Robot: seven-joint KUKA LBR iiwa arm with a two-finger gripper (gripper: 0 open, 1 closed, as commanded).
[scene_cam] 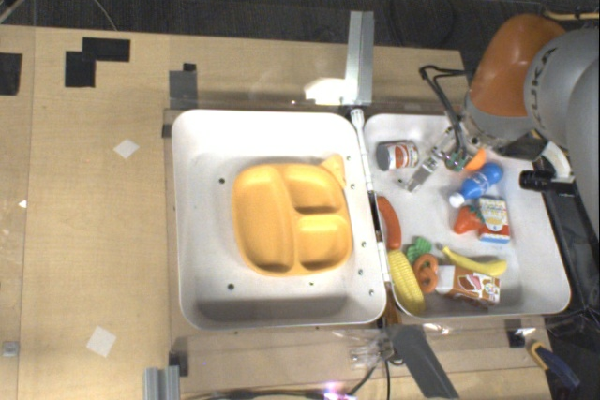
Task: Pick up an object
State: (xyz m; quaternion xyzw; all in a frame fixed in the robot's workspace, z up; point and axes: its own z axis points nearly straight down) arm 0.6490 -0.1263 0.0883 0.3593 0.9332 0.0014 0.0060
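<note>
My gripper (422,171) hangs low over the back of the right bin (544,295), just right of a small red and white can (397,155) lying on its side. Nothing shows in its grasp. Right of the gripper lie an orange piece (475,159) and a blue bottle (478,185). Further forward are a red and white carton (494,220), a banana (474,262), a red box (468,287), a corn cob (405,282), a red sausage (389,220) and a green and orange vegetable (424,265).
The left bin (202,201) holds a yellow divided tray (291,215). A metal post (360,51) stands behind the wall between the bins. The arm's grey body and orange band (511,61) cover the back right corner.
</note>
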